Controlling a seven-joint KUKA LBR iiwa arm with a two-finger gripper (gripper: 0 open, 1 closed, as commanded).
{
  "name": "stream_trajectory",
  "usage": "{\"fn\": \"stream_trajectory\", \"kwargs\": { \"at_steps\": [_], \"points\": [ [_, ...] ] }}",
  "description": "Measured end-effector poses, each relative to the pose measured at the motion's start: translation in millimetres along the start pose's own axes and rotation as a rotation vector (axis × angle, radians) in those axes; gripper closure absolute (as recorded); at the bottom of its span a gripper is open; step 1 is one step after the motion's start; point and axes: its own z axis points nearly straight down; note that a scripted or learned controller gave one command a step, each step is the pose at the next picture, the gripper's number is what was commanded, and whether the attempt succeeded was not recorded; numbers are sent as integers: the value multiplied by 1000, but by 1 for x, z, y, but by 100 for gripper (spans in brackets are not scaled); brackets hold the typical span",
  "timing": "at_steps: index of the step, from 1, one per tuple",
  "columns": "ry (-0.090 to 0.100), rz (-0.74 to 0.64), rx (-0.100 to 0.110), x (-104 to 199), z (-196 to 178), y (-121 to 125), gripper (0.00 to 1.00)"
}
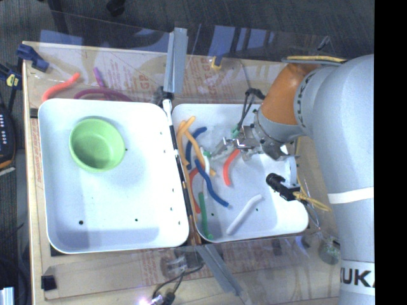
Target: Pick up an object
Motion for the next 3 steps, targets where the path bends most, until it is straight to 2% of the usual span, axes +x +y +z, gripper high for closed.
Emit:
{"fn": "stream_trajectory", "kwargs": {
  "at_steps": [1, 2, 3],
  "points": [
    [0, -4, 2, 0, -10, 0, 100],
    [0, -4, 2, 0, -10, 0, 0],
    [0, -73, -1, 2, 1, 7, 0]
  ]
}}
